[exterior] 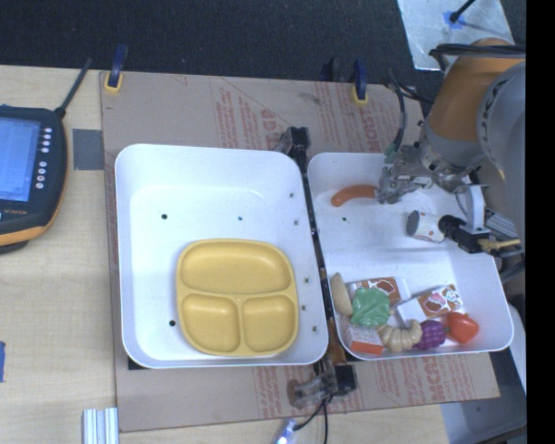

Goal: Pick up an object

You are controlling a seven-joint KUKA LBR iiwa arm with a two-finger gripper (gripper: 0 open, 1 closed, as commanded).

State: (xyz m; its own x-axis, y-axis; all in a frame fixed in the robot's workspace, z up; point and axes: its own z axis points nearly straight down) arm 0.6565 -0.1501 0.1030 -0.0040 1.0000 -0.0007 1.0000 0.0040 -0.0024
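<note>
From above, the arm (pixel 472 100) enters at 3 o'clock, its far side cut off. The gripper (pixel 393 188) sits low in the right bin (pixel 370 225), just at 3 o'clock of an orange sausage (pixel 353 195); the fingertips are too small and dark to judge. A heap of toy food (pixel 398 317) crowds the bin's 6 o'clock edge. The left bin (pixel 213 188) holds a yellow tray (pixel 238 296).
</note>
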